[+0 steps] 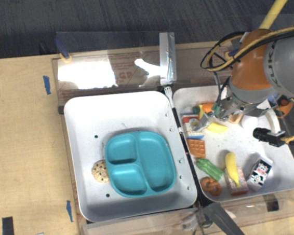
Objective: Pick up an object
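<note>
My gripper is low over the back left part of the right bin, below the orange wrist band. Right under and beside it lie a small yellow piece, an orange piece and a red and white box. Nearer the front of that bin are an orange waffle-like piece, a green vegetable, a banana, a brown round item and a small black and white carton. I cannot tell whether the gripper touches any of them.
The left bin holds a teal divided plate with a cookie against its left edge. A clear panel and a metal bracket stand behind the bins. Cables loop off the arm at the upper right.
</note>
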